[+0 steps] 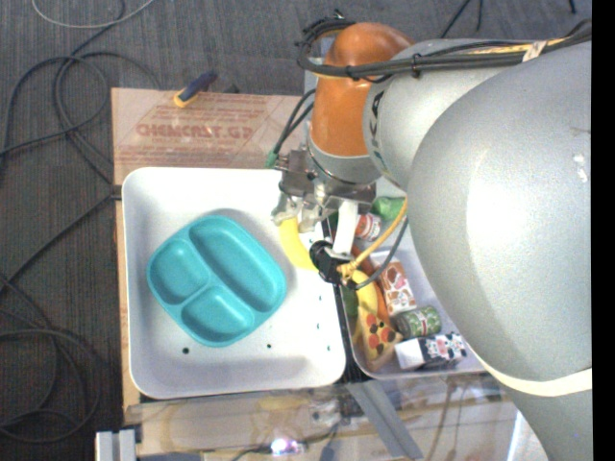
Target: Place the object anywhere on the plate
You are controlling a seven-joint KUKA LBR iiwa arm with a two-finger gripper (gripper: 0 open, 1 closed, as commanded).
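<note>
the tool (306, 221) is hovering just right of the teal plate (219, 279), over a yellow object (296, 248); its grip state is not discernible.

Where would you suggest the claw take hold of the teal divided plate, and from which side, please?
Take the teal plate by its raised outer rim, coming from above on the edge nearest the arm. It lies flat in the left white bin with bare floor around it, so only the thin rim offers a lip; the three shallow compartments give nothing to pinch.
</note>
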